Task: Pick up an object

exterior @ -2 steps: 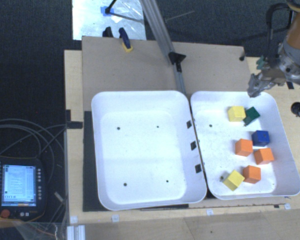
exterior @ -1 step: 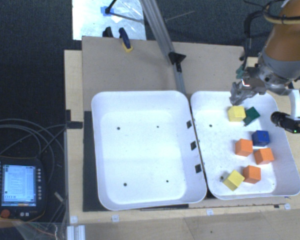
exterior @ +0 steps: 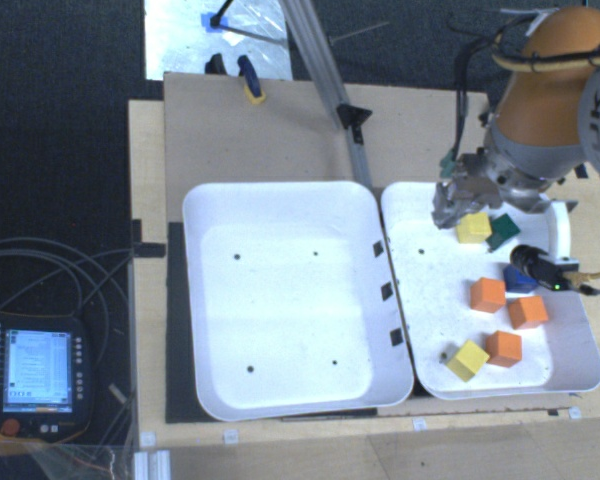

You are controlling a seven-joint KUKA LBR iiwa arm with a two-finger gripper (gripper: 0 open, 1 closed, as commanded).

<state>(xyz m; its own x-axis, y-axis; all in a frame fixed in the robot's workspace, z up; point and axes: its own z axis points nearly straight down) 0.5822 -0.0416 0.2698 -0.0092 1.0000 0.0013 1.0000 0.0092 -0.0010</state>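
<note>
Gripper (exterior: 458, 206) low at far-left corner of right white plastic bin (exterior: 565, 373), touching small yellow wooden cube (exterior: 474, 229); can't tell its opening or any hold. Risk: bin wall and adjacent green block (exterior: 503, 231) crowd the grasp, cube slips.

A flat brown board (exterior: 270, 138) lies on the bench, under the far ends of the bins. A grey pole (exterior: 320, 58) slants across it, with a black clip (exterior: 354, 118) low down. A yellow-and-blue clamp (exterior: 250, 80) sits at the board's far edge. Far left and near — a small screen box (exterior: 38, 373) with black cables (exterior: 75, 268) looping beside it.
</note>
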